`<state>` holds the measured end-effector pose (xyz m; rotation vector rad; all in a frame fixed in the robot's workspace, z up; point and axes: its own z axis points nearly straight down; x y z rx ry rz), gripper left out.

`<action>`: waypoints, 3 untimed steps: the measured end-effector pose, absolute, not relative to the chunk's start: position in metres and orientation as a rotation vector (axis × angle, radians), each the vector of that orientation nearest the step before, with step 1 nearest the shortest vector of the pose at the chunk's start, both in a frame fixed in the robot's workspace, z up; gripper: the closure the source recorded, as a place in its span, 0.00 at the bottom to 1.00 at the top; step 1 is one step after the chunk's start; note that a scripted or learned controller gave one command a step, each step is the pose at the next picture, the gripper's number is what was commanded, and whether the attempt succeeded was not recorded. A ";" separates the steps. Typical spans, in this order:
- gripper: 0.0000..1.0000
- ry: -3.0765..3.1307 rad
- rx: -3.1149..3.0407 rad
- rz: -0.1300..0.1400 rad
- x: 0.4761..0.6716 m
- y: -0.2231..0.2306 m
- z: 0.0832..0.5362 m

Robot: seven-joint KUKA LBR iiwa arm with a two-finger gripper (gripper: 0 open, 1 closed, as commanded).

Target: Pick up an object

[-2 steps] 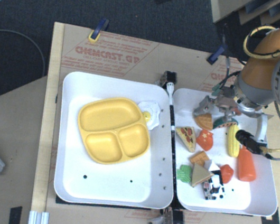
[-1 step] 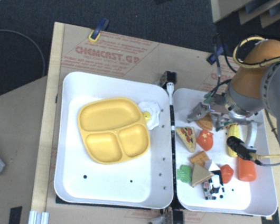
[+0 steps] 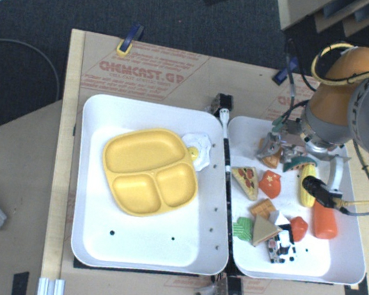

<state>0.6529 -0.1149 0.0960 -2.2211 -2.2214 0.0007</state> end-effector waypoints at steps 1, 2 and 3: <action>1.00 -2.226 -2.226 -0.005 0.658 -0.123 0.146; 1.00 -2.227 -2.227 -0.007 0.654 -0.131 0.205; 1.00 -2.226 -2.224 -0.005 0.656 -0.131 0.227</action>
